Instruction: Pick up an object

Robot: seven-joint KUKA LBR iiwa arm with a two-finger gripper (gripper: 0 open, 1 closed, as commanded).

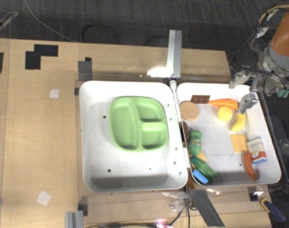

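My gripper hangs over the far right part of the right bin, with its fingers apart and nothing between them. Just below and left of it lie an orange carrot, a yellow lemon and a banana. Further left are a brown chocolate bar and a round tan disc. Along the bin's left wall lies a green bottle, and a blue item sits at the near corner. A cheese slice, a small carton and a red sausage lie at the right.
The left bin holds a green divided plate. A metal post stands behind the wall between the bins. The arm with its orange band enters from the upper right. Bare white floor shows in the right bin's middle.
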